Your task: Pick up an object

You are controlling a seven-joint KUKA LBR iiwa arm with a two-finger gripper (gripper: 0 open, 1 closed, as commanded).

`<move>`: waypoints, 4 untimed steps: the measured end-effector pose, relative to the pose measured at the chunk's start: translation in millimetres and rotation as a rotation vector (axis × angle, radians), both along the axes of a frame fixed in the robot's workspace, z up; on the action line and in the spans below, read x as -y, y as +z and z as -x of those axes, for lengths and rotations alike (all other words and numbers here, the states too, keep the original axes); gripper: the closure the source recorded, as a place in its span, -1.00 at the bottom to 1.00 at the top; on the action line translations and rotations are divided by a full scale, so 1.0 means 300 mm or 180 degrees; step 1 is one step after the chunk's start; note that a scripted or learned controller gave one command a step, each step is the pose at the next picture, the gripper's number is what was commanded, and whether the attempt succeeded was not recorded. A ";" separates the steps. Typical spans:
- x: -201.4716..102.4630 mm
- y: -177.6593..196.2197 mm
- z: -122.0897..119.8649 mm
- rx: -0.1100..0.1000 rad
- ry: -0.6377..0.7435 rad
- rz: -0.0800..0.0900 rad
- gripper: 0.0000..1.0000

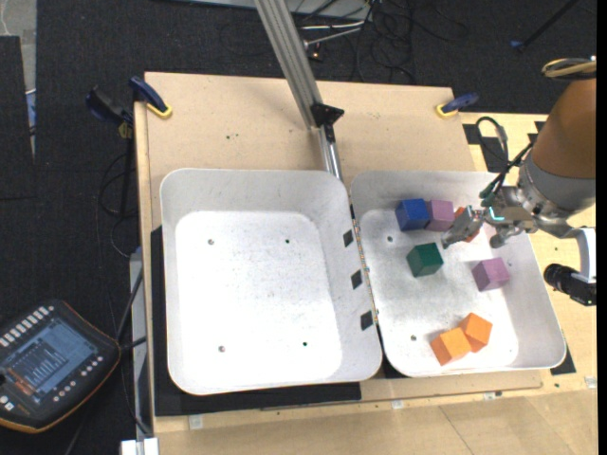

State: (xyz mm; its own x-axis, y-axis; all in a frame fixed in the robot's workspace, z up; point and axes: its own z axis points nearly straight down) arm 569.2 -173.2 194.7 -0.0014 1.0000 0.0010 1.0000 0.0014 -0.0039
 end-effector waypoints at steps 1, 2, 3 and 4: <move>0.000 0.007 -0.003 0.0013 -0.0001 0.0004 -1.00; -0.004 -0.151 -0.030 0.0001 0.0001 0.0002 -1.00; -0.001 -0.247 -0.050 0.0074 0.0001 0.0018 -1.00; 0.000 -0.212 -0.055 0.0091 -0.0007 0.0017 1.00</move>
State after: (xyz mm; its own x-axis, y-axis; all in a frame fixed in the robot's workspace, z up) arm 585.8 -173.3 131.1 0.0008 1.0000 -0.0044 0.9997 -0.0007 0.0247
